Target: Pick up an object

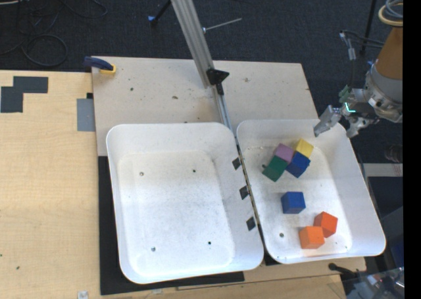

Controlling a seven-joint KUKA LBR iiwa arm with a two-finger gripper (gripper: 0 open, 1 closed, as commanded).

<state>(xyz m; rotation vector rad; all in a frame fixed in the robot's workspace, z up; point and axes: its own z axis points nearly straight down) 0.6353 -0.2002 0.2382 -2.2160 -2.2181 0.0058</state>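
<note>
The tool (337, 122), fingers spread and holding nothing, is hovering over the right bin's (368, 206) far right corner, so dropping squarely on the lone blue cube (293, 202) is looking safest.

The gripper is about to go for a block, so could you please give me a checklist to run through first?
1. Gripper carries nothing: ok, fingers apart with nothing between them.
2. Blocks lie in the right bin: ok.
3. Lone blue block stands free: ok.
4. Orange blocks separated: not ok, touching.
5. Purple, yellow, green and blue cluster separated: not ok, packed.
6. Gripper over a block: not ok, at the bin's far corner.
</note>
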